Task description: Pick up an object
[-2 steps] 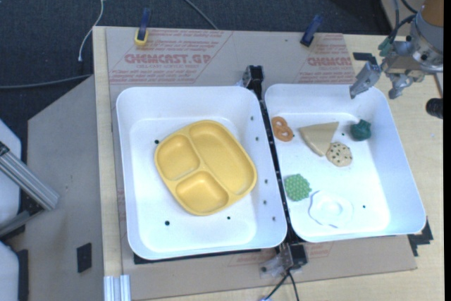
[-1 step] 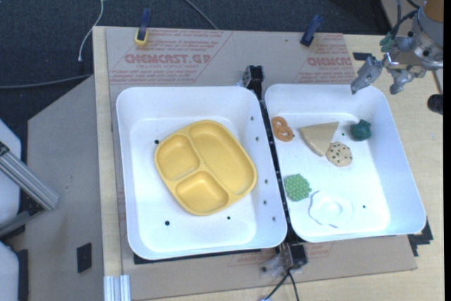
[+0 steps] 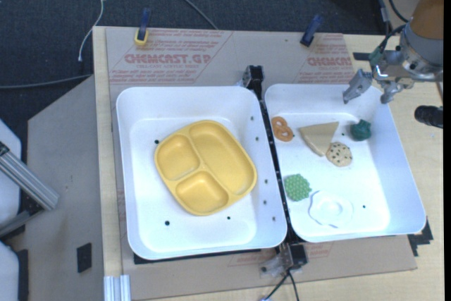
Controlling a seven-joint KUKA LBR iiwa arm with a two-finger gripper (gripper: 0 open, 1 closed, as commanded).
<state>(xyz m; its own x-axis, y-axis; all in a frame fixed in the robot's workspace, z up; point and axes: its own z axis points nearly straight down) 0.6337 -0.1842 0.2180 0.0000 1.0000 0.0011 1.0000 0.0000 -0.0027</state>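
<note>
Dark carpet surrounds a cardboard-covered bench [image 3: 176, 53] printed with red lettering, two blue clamps on its far edge. Nearest the camera, right bin [image 3: 394, 173], low part: a white fried-egg-like piece [image 3: 330, 210] at about 6 o'clock of that bin, hard to read against the white floor. Green bumpy round item [image 3: 297, 186] just up-left of it, near the bin's 8 o'clock wall. Left bin [image 3: 141, 151] holds a yellow three-compartment tray [image 3: 204, 166], roughly centred, turned at a slant. Farther back in the right bin: spotted cookie [image 3: 340, 154] near centre, touching or just beside a tan wedge [image 3: 318, 137] at its 10 o'clock. Brown pretzel [image 3: 282, 129] at 9 o'clock of the wedge, near the left wall. Small dark green object [image 3: 361, 130] at 2 o'clock of the cookie, apart from it. Farthest: gripper [image 3: 372, 91] at the bin's 12 o'clock rim, fingers spread apart, nothing between them. It sits above and just beyond the green object, not touching. Arm [image 3: 423, 32] comes in from 2 o'clock, orange band visible above the wrist.
</note>
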